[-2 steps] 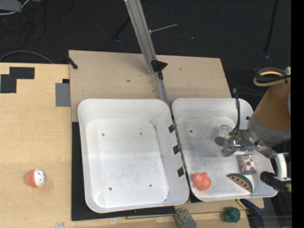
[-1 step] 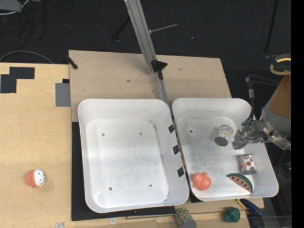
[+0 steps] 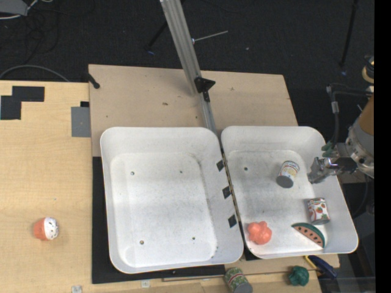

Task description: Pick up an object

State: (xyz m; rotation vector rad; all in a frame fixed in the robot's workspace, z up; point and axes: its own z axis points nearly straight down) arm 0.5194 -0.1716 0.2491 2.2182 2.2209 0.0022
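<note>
The gripper [image 3: 319,168] hangs at the right bin's [image 3: 269,136] right rim, apparently placed for the small grey can [image 3: 288,174] lying just beside it. If its jaws are spread or pressed together, one cannot tell. Nothing is pinched.

Right bin [image 3: 269,140] holds 4 objs. Small grey can [image 3: 288,174] w/ yellow-and-white label, tilted, upper middle of bin floor. Red-and-white patterned can [image 3: 318,211] near right wall, below the grey one. Watermelon slice [image 3: 308,234], green rind and red flesh, lies flat at lower right corner. Red-orange lumpy fruit [image 3: 259,232] at lower left, near the left wall.
</note>
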